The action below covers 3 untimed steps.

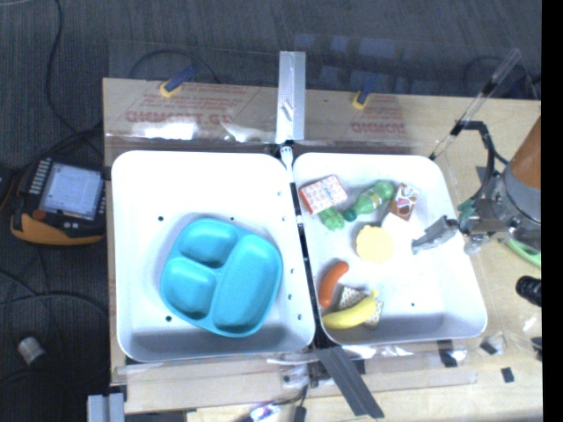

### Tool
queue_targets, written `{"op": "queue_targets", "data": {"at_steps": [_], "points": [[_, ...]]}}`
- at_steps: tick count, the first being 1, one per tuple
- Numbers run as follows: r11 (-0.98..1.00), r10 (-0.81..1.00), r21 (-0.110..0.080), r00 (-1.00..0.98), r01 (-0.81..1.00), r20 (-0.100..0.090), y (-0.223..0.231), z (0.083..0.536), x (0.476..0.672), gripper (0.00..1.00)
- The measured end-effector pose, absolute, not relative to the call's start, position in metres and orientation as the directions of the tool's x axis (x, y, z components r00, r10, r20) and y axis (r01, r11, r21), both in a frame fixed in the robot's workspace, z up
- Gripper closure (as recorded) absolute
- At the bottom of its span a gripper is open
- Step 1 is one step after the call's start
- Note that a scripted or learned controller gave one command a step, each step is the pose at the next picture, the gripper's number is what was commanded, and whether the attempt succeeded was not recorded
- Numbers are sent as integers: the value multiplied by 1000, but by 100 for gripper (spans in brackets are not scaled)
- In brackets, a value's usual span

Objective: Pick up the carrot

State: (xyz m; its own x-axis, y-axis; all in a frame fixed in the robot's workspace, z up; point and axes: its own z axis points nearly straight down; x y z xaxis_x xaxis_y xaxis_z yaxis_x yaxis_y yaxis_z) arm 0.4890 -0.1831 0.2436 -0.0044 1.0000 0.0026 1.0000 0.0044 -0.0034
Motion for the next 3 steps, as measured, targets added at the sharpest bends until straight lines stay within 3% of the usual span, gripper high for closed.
{"op": "queue_targets", "data": {"at_steps": [1,2,3], "points": [[9,1000,-2,-9,1000,2,-204,264,515,0],[-60,998,-5,60,998,4,-221,142,500,0],[42,999,-4,-42,999,0,-192,156,500,0]]}}
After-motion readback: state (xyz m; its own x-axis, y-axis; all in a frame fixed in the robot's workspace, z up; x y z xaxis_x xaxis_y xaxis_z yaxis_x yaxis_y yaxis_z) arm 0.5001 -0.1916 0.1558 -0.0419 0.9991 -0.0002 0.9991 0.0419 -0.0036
